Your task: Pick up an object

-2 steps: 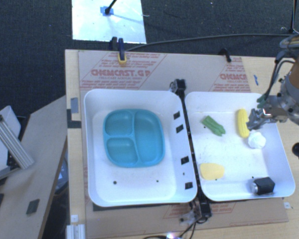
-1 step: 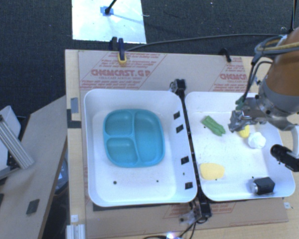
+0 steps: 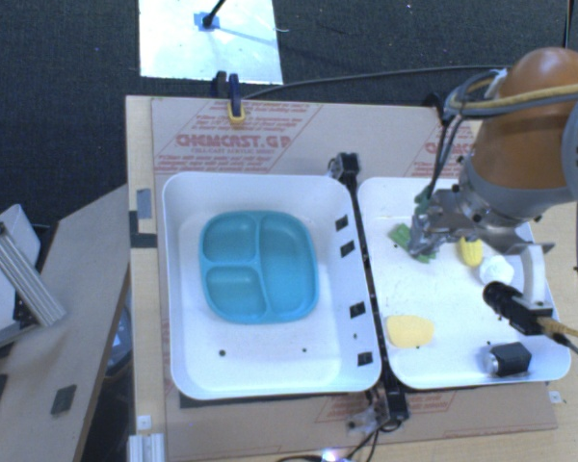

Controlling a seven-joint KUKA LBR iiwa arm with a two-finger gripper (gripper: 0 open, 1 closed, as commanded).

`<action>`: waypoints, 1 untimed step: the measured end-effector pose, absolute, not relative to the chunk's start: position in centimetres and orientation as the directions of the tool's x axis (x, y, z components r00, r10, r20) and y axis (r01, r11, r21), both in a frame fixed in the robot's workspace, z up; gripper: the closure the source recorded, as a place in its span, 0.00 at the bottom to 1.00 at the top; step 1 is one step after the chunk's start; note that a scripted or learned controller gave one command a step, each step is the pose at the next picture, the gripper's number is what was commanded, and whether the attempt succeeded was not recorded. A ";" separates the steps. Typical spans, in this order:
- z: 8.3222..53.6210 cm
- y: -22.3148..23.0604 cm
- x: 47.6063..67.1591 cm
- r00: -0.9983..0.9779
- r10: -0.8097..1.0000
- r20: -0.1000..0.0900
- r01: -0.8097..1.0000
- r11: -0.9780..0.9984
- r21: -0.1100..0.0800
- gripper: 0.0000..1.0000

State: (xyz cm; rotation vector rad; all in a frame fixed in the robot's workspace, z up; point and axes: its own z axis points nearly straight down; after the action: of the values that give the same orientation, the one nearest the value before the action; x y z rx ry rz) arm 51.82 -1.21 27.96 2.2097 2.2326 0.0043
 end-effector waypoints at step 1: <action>27.3 4.5 50.8 -0.010 1.000 0.002 1.000 0.010 0.001 1.00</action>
State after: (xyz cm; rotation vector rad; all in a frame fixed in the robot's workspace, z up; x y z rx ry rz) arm 50.81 4.55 27.27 2.2102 2.2331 0.0034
